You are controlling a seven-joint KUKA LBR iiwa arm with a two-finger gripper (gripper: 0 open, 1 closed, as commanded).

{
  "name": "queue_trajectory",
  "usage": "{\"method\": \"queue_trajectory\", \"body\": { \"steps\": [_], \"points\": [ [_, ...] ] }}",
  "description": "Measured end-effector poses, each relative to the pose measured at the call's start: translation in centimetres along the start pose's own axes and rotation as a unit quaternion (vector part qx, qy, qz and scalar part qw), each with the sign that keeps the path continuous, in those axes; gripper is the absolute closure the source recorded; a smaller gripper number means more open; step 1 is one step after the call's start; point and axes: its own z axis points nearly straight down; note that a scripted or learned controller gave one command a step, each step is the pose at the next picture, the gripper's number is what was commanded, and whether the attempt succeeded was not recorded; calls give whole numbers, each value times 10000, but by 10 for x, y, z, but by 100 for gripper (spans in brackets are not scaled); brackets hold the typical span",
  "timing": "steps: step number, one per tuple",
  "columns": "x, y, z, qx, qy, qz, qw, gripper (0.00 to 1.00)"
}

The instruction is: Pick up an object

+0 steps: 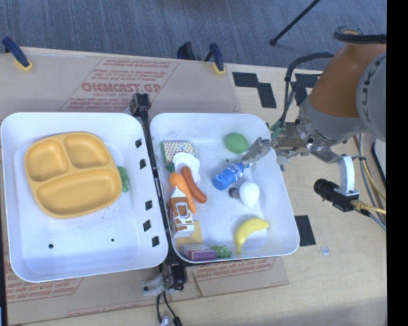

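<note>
The grey arm (347, 94) with its orange band fills the upper right of the frame, reaching left over the right bin (272, 131). The left bin (13, 250) holds a yellow divided tray (71, 174) with a green piece (124, 179) at its right edge. The gripper (253, 152) sits in the right bin's upper right, its tip just above a blue bottle (227, 176); whether it is open or closed cannot be told. Nearby lie a green ball (236, 142), a white egg (248, 194), a yellow banana (249, 231), an orange carrot (194, 185) and a small carton (181, 212).
</note>
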Motion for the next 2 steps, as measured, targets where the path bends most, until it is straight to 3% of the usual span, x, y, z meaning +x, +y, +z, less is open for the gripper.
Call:
{"method": "queue_trajectory", "body": {
  "steps": [1, 2],
  "points": [
    [70, 20, 113, -7, -4, -65, 10000, 0],
    [106, 47, 143, -22, -8, 73, 10000, 0]
  ]
}}
